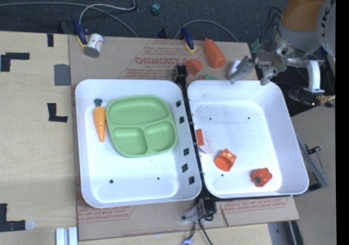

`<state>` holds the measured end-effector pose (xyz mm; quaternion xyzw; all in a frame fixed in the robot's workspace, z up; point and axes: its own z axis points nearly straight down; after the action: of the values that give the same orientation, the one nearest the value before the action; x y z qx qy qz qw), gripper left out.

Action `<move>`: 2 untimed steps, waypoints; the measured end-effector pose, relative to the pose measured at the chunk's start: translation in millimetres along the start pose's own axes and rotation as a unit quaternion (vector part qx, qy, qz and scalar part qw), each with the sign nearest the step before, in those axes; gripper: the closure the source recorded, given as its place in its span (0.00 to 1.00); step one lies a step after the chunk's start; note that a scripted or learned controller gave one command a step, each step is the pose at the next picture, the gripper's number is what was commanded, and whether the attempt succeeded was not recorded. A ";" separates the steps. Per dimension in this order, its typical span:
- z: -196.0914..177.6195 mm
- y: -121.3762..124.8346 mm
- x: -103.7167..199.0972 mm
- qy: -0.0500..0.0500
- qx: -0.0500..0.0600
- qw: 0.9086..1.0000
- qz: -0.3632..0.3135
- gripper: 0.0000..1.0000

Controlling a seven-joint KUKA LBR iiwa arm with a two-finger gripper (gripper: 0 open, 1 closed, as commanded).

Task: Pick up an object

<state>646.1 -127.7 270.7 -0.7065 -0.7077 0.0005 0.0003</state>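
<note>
**Pincer spread wide above the right bin's far rim**

Pincer (252,70) hangs at the far edge of the right bin (283,129), its two fingers splayed well apart with nothing between them and touching nothing that can be made out. The grey arm with its orange band (305,12) comes in from the upper right.

Inside the right bin lie three orange-red pieces: a small orange block (224,160) near the middle front, a red rounded piece (262,177) toward the front right corner, and a thin orange-red piece (199,137) against the left wall. All sit well apart from the pincer.

The left bin (87,173) holds a green divided plate (143,125) with a toy carrot (100,121) just beside its left edge.

On the worktop (32,129) behind the bins rest an orange bottle-like shape (214,53) and a smaller orange piece (194,66).
</note>
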 end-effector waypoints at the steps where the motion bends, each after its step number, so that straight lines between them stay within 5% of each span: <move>1: 118.2 -51.7 -10.6 0.001 0.002 1.000 0.001 0.00; 2: 178.0 -120.0 27.9 0.000 0.001 1.000 0.001 0.00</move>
<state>525.8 -100.1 92.9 -0.7070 -0.7072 0.0011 0.0015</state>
